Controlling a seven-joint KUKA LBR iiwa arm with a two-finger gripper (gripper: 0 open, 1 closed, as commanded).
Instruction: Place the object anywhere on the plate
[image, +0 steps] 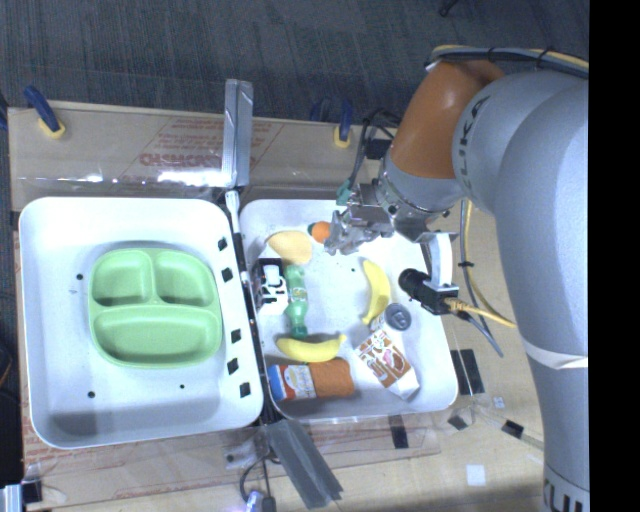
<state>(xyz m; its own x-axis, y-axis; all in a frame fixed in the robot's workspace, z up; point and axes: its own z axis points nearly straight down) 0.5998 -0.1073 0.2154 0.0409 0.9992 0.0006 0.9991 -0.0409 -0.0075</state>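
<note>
Wooden counter (90, 135), clamped at its back edge, bearing two shallow white bins side by side. Left bin (40, 300): holds a pale green plate (155, 305) with three compartments, two small ones toward the rear and one wide one toward the front; its long axis runs across the bin, and nothing lies on it. Right bin (440, 385): crowded with small goods. Grey arm (520, 150) with orange band enters from the right and reaches over the rear of this bin; its gripper (345, 235) hangs above the bin's rear part, just beside a small orange item (320, 231); whether it is released or clenched cannot be told, and nothing is seen held in it. Contents of the right bin, in order of size: orange-brown can (315, 380) lying on its side along the front wall; printed carton (385, 362) lying tilted at front right; banana (378, 290) curving front to back near the centre; second banana (310, 347) lying crosswise, touching the can; green bottle (296, 300) lying front to back; yellow rounded item (288, 245) at the rear; black-and-white item (268, 282) by the left wall; small grey disc (398, 319) beside the first banana.
</note>
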